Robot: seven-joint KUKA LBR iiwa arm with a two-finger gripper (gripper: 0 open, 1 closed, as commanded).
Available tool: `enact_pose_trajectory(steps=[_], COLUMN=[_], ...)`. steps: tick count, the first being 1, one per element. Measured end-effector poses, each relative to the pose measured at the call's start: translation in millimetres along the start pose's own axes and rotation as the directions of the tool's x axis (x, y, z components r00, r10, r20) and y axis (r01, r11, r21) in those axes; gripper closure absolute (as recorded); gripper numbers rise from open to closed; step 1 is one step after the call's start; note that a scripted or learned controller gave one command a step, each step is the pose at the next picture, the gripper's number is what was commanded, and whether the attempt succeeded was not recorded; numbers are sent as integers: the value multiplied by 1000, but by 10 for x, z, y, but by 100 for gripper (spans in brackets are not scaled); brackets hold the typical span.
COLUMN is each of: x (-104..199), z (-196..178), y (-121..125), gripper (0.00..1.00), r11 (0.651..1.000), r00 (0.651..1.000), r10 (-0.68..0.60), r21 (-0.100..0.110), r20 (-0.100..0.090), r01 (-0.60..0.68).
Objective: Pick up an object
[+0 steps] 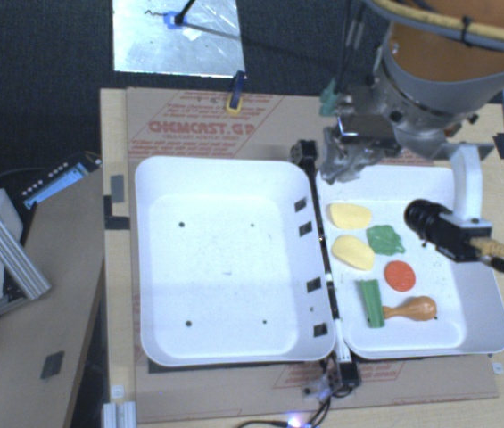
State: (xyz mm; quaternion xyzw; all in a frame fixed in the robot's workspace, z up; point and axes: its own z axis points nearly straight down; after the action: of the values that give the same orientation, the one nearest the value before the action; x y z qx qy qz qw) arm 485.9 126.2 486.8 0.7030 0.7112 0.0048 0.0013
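The right bin [483, 328] holds several small objects. Two yellow pieces [350, 214] [353, 252] lie near its left wall. Beside them are a green leafy piece [384, 238], a red disc [400, 275], a green stick [371, 302] and a brown wooden piece [409, 310]. My gripper [348, 160] hangs over the bin's back left corner, just behind the upper yellow piece and apart from all the objects. The grey wrist hides much of it.
The left bin [225, 257] stands beside the right one, with black clips [316, 255] along the shared wall. A black cylinder on a white bracket [439, 226] juts over the right bin's back. A shiny plate [178, 25] lies behind the bench.
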Motion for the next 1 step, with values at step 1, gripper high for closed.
enact_pose_trajectory(steps=[1], x=[796], z=[-506], y=[12], gripper=[100], r11=[1000], r00=[1000], r10=[-2], r21=[2], r20=[-1], r01=[2])
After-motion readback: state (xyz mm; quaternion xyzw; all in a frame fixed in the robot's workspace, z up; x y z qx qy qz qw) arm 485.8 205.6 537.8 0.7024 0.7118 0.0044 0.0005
